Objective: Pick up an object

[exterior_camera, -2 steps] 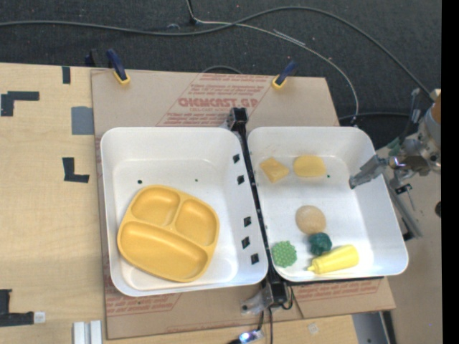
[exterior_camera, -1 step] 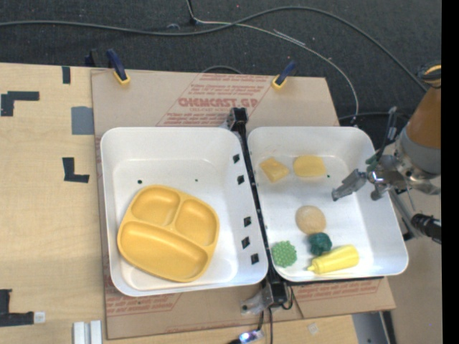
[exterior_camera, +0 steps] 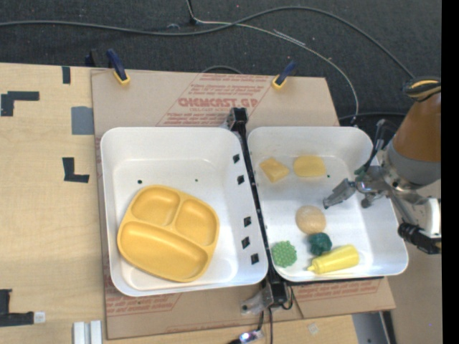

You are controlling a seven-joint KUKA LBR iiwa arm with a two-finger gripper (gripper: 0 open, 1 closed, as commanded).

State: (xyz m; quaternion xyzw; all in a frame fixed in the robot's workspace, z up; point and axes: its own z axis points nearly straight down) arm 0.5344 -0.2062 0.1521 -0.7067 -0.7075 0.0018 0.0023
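Note:
The right bin [exterior_camera: 373,149] holds several small food toys. Two pale yellow pieces lie at its back: one [exterior_camera: 273,169] on the left, another [exterior_camera: 309,166] beside it. A beige round piece [exterior_camera: 310,218] sits mid-bin, a dark teal piece [exterior_camera: 320,244] below it, a green bumpy ball [exterior_camera: 284,253] at the front left, and a yellow corn-like piece [exterior_camera: 334,259] at the front. My gripper [exterior_camera: 343,193] hangs over the right half of this bin, right of the beige piece, with nothing seen between its fingers.
The left bin [exterior_camera: 115,149] holds a yellow divided plate [exterior_camera: 168,231]. A black divider [exterior_camera: 247,192] runs between the bins. Two clamps [exterior_camera: 117,67] [exterior_camera: 284,73] pin the cardboard sheet at the back. Cables cross the dark floor behind.

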